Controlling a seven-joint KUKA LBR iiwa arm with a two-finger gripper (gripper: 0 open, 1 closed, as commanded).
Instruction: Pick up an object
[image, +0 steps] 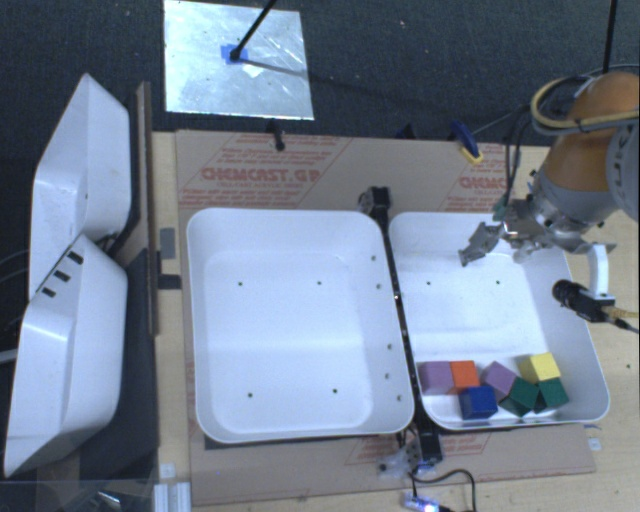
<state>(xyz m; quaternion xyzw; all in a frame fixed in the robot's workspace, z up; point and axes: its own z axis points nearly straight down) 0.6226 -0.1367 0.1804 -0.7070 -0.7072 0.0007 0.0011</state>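
The gripper (480, 245) hangs over the far part of the right bin (470, 300), holding nothing. Small coloured blocks (492, 386) lie together at the near edge of this bin, well apart from the gripper.

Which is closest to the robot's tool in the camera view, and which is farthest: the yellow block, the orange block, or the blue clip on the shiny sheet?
From the tool, above the right bin's far end:
1. Yellow block, in the right bin's near right corner.
2. Orange block, along the same bin's near wall. It is almost tied with the yellow one.
3. Blue clip, on the shiny sheet beyond the left bin, clearly farthest.
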